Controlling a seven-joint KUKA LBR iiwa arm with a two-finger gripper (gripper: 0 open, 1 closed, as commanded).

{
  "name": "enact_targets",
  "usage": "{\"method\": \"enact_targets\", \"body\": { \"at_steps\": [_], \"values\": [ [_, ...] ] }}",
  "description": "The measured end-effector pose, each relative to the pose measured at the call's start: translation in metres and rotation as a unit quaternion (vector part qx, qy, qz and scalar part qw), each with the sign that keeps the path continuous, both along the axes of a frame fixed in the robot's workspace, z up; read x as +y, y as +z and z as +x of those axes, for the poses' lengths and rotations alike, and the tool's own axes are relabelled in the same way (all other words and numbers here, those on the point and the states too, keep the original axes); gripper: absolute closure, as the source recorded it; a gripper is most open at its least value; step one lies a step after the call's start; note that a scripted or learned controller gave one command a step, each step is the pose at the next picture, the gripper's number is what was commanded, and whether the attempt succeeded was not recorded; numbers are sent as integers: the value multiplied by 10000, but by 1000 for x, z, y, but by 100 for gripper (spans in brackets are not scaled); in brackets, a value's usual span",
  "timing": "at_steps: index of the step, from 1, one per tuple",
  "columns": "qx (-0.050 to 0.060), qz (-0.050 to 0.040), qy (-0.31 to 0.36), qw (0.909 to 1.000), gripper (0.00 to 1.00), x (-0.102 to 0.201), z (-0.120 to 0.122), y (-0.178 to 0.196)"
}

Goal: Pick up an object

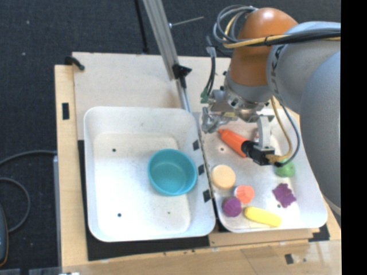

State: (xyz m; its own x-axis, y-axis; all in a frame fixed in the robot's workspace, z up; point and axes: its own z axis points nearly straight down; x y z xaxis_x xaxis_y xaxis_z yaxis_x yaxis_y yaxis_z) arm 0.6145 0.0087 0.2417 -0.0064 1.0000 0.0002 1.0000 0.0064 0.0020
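Teal bowl (172, 172) alone in the left bin (100, 125); seven pieces right; fingers' (209, 122) state unclear.

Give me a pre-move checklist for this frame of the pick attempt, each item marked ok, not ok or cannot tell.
1. Gripper is over the right bin, near its upper left corner: ok.
2. Something already held between the jaws: cannot tell; the wrist hides them.
3. Nearest candidate, the orange marker, lies flat just beside the gripper: ok.
4. Other candidates lie apart enough to single out: the tan disc, yellow piece and purple ball: ok.
5. The green piece sits partly under the cables: not ok for a clean approach.
6. The blue bowl stands in the left bin, away from the arm: ok.
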Motion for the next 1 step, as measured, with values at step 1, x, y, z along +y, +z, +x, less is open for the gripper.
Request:
{"method": "enact_targets", "body": {
  "at_steps": [1],
  "values": [
    [-7, 5, 5, 10000, 100, 47, 22, 11]
  ]
}}
